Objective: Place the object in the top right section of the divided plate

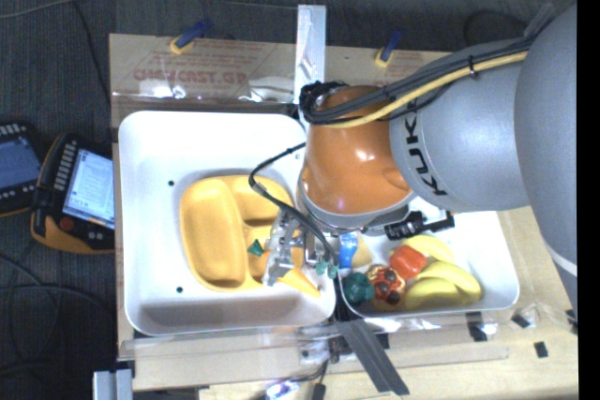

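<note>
Camera view: jaws (281,256) hang over the yellow divided plate (214,234).

arm shell (511,122): big rounded grey casing filling the right of the frame, black "kuka" lettering on its left face
band (352,159): glossy orange dome, centre of frame
cables (422,80): a yellow and several black, bundled, running from upper right over the orange part
gripper (286,258): bare metal, thin wires, small teal bits, lower centre
</note>
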Controlling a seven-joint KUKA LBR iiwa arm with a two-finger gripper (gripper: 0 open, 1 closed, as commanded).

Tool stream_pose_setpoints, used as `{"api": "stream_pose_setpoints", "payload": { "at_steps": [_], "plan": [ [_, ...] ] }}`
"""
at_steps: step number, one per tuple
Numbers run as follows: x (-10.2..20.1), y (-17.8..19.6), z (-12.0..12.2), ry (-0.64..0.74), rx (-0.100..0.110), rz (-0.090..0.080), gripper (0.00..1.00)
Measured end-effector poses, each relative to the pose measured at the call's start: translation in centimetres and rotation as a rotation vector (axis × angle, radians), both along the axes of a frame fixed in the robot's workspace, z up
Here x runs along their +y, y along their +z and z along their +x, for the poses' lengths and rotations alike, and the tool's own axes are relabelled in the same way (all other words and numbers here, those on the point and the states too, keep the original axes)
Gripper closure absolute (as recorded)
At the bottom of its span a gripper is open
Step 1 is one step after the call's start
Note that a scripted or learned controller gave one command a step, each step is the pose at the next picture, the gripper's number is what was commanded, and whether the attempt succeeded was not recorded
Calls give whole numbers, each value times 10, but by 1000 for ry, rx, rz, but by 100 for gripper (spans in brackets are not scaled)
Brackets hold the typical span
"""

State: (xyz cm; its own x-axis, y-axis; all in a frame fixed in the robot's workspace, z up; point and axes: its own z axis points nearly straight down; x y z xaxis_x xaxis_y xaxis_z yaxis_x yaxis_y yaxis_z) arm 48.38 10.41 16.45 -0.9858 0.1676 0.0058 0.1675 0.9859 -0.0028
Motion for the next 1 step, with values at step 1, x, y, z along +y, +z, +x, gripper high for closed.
{"api": "stream_pose_setpoints", "payload": {
  "at_steps": [1],
  "plan": [
    [7,-59,7,183,-31,13,100]
  ]
}}
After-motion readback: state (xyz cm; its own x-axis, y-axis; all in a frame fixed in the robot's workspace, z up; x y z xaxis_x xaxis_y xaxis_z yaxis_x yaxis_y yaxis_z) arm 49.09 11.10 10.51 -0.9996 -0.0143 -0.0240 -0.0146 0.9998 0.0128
